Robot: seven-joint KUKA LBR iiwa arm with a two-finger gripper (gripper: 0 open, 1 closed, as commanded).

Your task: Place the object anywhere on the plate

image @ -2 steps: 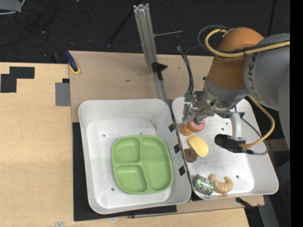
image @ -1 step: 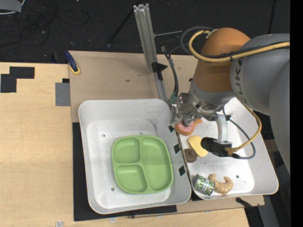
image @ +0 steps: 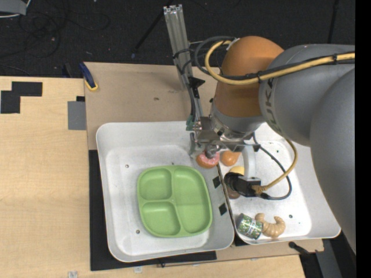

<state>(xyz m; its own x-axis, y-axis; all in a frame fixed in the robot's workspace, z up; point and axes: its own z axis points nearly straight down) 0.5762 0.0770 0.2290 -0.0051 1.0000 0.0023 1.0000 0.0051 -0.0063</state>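
End effector (image: 207, 150) low over the seam between the bins, at about one o'clock from the plate (image: 174, 201). Pink donut (image: 206, 160) directly beneath it, touching or nearly so; cannot tell whether actually gripped, and cannot tell how the end effector stands. Best checked for a firm hold first, then lifted clear of the bin wall and carried toward seven o'clock, released low over any plate compartment. Donut roughly round, lying flat, no clear long axis or heading. Orange ball (image: 231, 157) just beside at three o'clock; croissant (image: 273, 225) and can (image: 250, 226) well apart at five o'clock.
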